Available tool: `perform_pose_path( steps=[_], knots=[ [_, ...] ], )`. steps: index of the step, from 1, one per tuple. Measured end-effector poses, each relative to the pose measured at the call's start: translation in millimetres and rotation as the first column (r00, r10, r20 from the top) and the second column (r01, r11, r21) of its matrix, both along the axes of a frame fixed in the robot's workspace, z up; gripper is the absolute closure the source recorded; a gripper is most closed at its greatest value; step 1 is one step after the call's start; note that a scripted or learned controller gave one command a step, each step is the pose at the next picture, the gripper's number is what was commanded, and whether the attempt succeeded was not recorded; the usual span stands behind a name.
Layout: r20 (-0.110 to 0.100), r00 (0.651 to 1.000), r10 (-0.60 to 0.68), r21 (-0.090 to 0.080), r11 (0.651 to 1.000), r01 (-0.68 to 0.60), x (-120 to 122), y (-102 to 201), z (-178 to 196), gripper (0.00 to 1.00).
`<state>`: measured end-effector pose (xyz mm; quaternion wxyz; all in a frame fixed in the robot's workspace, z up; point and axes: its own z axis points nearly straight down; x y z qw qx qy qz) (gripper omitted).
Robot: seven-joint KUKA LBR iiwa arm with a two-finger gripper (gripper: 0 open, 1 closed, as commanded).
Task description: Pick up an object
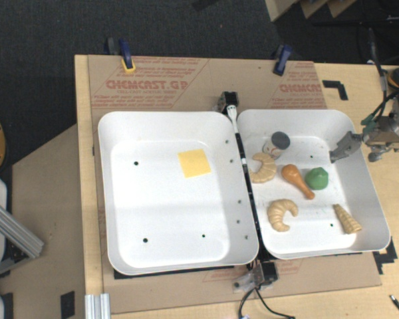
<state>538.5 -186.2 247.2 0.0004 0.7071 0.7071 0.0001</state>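
Lying flat, a thin yellow square point(194, 163) in the smooth left bin point(113, 178).

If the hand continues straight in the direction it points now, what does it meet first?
The hand points left and slightly downward across the right bin. Probably the green ball comes first, though height above the bin is unclear.
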Motion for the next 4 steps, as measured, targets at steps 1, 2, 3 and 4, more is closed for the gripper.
perform_pose_path(
  steps=[1,2,3,4],
  knots=[
    [-0.007,1.000,0.002,0.004,1.000,-0.002,11,42,-170,0.00],
    [0.003,1.000,-0.001,-0.002,1.000,0.001,13,38,-152,1.00],
    [-0.015,1.000,0.010,0.000,1.000,-0.010,111,86,-142,1.00],
    [0.010,1.000,0.007,0.001,1.000,-0.007,131,144,-56,1.00]
  ],
)
